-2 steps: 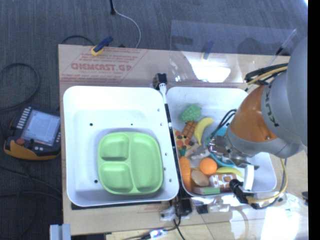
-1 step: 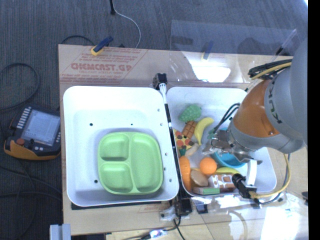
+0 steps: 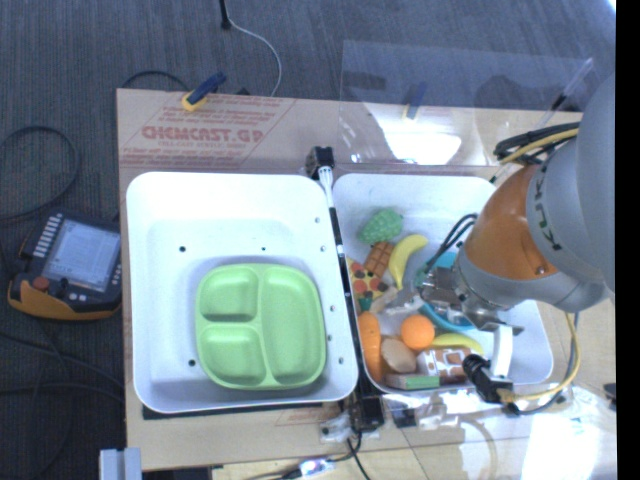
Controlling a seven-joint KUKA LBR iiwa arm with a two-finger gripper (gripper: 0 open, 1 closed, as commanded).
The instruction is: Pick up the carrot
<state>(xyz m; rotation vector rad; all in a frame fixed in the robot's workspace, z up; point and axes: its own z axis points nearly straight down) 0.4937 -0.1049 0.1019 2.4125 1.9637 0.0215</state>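
Carrot (image 3: 370, 339) lay against the left wall of the right bin (image 3: 440, 190), in its near corner, a stubby orange piece whose long axis ran roughly along that wall, from the far side of the bench toward the near side. Which end was the tip I could not make out; the near end seemed a little broader, but the shape was too small to be sure. Just beside it to the right sat a tan potato-like piece (image 3: 397, 355) and an orange ball (image 3: 417, 331), both close enough to crowd a grasp. Above it lay small mixed sweets or berries (image 3: 365, 286), a pineapple-patterned piece (image 3: 379, 258), a banana (image 3: 407, 253) and a green leafy toy (image 3: 382, 226). A second yellow piece (image 3: 455, 343) and a brown packet (image 3: 437, 366) lay along the near wall.

The gripper (image 3: 440, 298) hung over the middle of that bin, right of the carrot and apart from it; whether its fingers were apart or together I could not tell, as the wrist hid them. Nothing showed between them.

To do the step well, I judged the arm should shift left toward the wall, turn the fingers across the carrot's short width, and come down with one finger in the narrow gap at the wall, the other between carrot and potato. The green divided plate (image 3: 262, 326) in the left bin (image 3: 165, 228) played no part.
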